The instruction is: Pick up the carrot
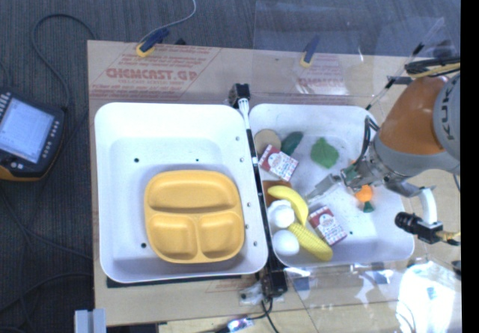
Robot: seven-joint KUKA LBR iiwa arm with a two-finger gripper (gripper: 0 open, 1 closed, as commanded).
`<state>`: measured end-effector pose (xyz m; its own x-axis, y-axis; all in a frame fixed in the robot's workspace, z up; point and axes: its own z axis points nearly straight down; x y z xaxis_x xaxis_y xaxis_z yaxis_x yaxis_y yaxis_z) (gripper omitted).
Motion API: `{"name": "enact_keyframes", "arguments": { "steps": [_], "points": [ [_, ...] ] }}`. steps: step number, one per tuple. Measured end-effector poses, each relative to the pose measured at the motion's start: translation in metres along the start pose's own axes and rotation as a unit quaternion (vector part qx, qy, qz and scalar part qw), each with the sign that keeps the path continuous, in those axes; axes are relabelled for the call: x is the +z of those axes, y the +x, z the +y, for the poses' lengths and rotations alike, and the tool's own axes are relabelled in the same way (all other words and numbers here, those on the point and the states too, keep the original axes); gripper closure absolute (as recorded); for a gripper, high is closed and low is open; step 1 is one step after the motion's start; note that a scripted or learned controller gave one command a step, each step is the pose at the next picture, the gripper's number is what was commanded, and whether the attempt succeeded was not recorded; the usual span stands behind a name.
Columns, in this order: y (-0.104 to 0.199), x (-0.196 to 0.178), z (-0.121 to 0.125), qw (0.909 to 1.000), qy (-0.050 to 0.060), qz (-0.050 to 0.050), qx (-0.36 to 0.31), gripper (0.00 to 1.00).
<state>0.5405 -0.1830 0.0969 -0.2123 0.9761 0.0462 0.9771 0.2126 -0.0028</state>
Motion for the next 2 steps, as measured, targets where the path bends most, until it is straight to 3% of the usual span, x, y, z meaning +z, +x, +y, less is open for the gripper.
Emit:
{"name": "enact_keyframes", "arguments": {
  "steps": [1, 2],
  "points": [
    [-0.007, -0.01, 0.002, 0.9998, -0.01, -0.017, 0.0, 1.0],
    [0.061, -0.091, 0.002, 0.9984, -0.005, -0.024, 0.052, 1.0]
  ]
}}
